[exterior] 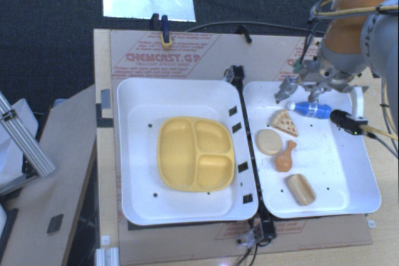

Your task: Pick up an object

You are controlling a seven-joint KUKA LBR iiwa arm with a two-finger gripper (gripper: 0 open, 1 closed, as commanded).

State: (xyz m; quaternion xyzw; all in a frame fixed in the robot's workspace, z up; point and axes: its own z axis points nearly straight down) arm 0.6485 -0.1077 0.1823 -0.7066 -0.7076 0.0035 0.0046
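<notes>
Arm is reaching in, jaws [301, 91] spreading apart, gripping nothing. Blue bottle [312, 109] is lying just below them, its far end partly hidden.

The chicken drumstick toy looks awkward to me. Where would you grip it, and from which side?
Grip the drumstick across its narrow shaft near the upper end, coming straight down from above. It lies flat, the fat end toward the near rim, with the round cookie close on its left, so closing along that left-right line is tight; favour the thin neck.
</notes>
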